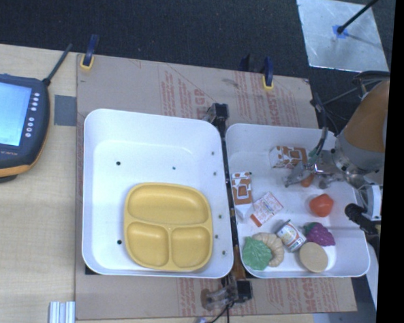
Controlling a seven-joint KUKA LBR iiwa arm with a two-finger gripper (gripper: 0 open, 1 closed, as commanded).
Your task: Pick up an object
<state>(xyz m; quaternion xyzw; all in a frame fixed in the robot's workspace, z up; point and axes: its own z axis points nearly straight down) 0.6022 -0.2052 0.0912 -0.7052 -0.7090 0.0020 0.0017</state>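
Evidently no pick had been made. From the left: the left bin [108,138] held one yellow divided tray [168,226]. The right bin [359,266] held all loose items: three printed packets, one green piece [255,253], one can [290,236], one tomato [321,204], one grape bunch [319,233]. The gripper [309,174] hovered over that bin's upper part; its opening could not be determined, and nothing was seen held.

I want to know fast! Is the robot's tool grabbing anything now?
Tool: cannot be told; it sits low in the right bin, beside the tomato.
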